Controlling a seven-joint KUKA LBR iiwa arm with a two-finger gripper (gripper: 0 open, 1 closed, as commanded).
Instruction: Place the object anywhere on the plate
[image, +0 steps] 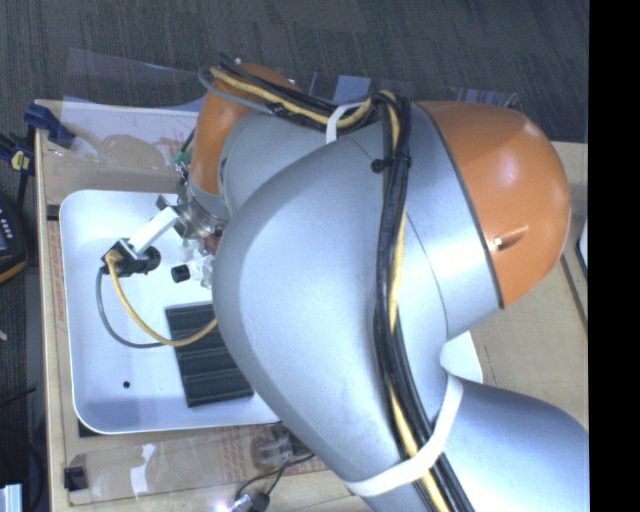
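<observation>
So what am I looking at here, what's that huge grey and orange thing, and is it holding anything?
That is a robot arm, seen from one camera fixed above the bench and looking down at a slant. It is close to the lens, so it looks huge. It reaches in from the right over a shallow white bin. In the bin lies a dark ribbed slab, and a looping yellow cable hangs near the arm's end. Its tool sits over the bin, mostly hidden; I cannot tell whether it holds anything.
</observation>
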